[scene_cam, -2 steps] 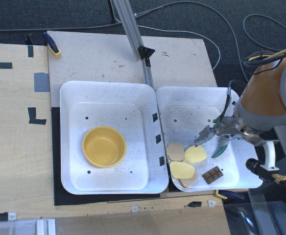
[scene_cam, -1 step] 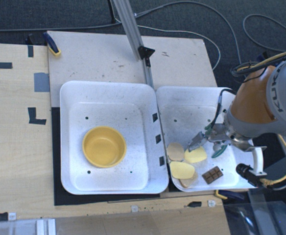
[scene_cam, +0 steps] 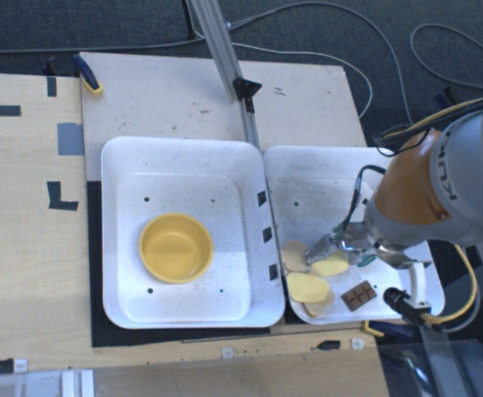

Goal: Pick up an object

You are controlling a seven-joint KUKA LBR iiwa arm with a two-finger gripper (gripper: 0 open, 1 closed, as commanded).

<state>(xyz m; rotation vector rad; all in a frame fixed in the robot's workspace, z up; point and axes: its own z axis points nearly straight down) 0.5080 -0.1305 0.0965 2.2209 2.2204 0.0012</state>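
Pale yellow pieces [scene_cam: 308,286] lie in right bin [scene_cam: 308,180], front-left part, just beside and below gripper [scene_cam: 322,253]; one piece touches its tip. Can't tell gripper's state. Brown block [scene_cam: 359,295] nearby.

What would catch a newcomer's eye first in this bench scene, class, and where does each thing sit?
The yellow bowl stands out, upright in the left bin. Next comes the grey and orange arm reaching from the right, its gripper low in the right bin among pale yellow pieces, with a small brown block nearby.
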